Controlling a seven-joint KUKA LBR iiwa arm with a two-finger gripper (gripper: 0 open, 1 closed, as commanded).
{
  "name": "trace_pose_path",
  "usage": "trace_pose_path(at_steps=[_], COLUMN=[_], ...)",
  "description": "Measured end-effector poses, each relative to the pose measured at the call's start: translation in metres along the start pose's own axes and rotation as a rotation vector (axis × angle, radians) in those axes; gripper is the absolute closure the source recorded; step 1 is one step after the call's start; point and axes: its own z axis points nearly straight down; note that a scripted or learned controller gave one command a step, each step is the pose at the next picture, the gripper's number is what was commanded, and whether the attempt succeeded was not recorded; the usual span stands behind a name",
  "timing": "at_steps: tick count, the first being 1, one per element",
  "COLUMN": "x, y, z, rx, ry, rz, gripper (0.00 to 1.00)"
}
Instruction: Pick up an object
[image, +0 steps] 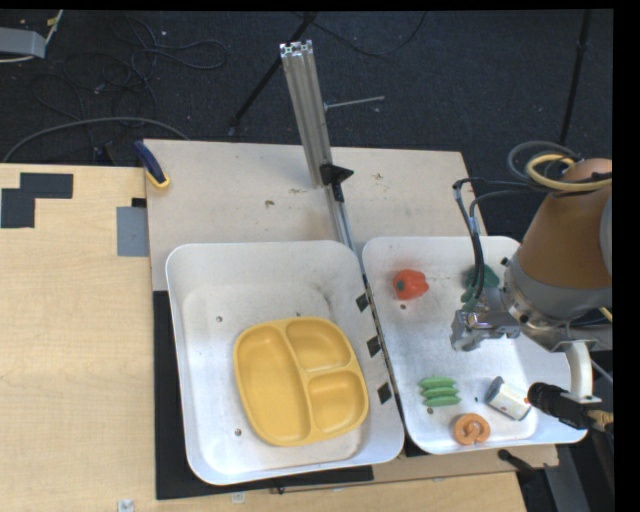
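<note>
My gripper (470, 335) hangs low over the middle of the right bin (400, 345), reaching in from the right. A red pepper-like toy (409, 284) lies up and to the left of it, well apart. A green ridged piece (438, 391) rests on the bin floor below and left of the gripper. An orange ring (471, 429) sits at the bin's front edge. A small white cylinder (508, 399) lies in front of the gripper, to its right. A dark green thing (477, 278) shows just behind the wrist, partly hidden. I see nothing held in the gripper.
The left bin (200, 300) holds a yellow divided plate (300, 378). An upright aluminium post (310, 110) stands behind the gap between the bins. The bulky grey and orange arm (565, 240) covers the right bin's far right side.
</note>
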Motion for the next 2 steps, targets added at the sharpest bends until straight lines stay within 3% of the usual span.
trace_pose_path(at_steps=[2], x=[0.103], y=[0.009], z=[0.001], rx=[0.004], ry=[0.0], rz=[0.002], gripper=[1.0])
